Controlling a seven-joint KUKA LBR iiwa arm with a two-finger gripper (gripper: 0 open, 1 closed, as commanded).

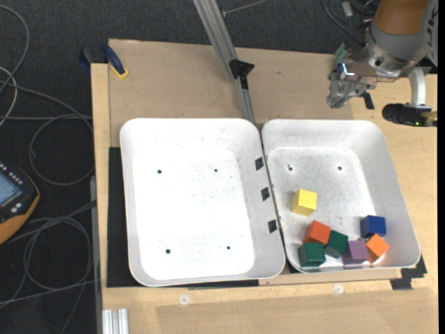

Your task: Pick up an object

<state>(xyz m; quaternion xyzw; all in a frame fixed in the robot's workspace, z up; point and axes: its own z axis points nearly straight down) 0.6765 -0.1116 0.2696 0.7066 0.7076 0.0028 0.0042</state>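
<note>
Wooden bench (208, 68) carries two shallow white bins side by side, touching along their inner walls. Left bin (139, 145) has only speckles and four dark dots on its floor. Right bin (375, 145) holds all the blocks, bunched toward its near edge and near-right corner. KUKA arm (403, 12), grey with orange band, comes in at the top right, over the bench's far-right corner, outside and beyond the right bin's far edge. Slanted metal rail (219, 40) crosses the far bench and ends at the seam between the bins. Gripper (338, 96) hangs off the wrist just past the right bin's far-left rim, above bare bench; finger state cannot tell, too blurred and small, nothing seen between them. All blocks well apart from the gripper, at the opposite (near) end of the bin. Yellow block (304, 202) sits alone, mid-bin toward the left wall, nearest the gripper of the lot. Orange block (319, 232) just nearer than it, touching dark green block (337, 243). Another green block (312, 255) against the near-left rim, touching the orange one. Purple block (357, 250) at the near edge beside the dark green. Second orange block (377, 246) touching the purple one, near-right corner. Blue block (373, 225) just behind that orange block, near the right wall. Small blue-yellow clamp (115, 62) at the bench's far-left corner.
</note>
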